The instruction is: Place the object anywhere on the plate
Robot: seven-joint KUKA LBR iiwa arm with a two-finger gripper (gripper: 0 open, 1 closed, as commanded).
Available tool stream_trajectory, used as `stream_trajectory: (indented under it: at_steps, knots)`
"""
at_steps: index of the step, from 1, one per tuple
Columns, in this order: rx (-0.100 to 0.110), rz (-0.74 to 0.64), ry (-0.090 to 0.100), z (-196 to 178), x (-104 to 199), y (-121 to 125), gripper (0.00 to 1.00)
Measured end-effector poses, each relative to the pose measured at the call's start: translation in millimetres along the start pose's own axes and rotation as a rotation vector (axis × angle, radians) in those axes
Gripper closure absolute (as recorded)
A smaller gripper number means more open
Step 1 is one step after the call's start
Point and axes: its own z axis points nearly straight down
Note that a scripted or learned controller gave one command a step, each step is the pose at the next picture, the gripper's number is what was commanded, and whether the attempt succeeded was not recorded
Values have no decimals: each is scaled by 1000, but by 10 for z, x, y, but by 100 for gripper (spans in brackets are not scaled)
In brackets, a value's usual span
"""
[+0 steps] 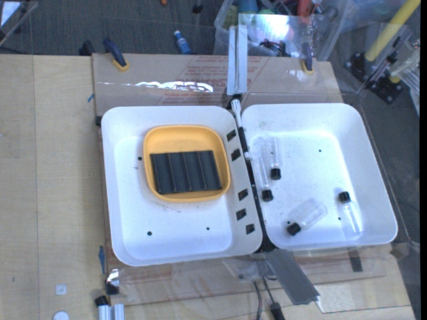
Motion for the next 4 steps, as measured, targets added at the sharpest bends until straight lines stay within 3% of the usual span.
stream_trajectory:
  at_steps: [2, 4]
  knots:
    - [-3, -553, -1, -363, 6, 8, 100]
    - [-4, -1346, 4, -372, 51, -143, 100]
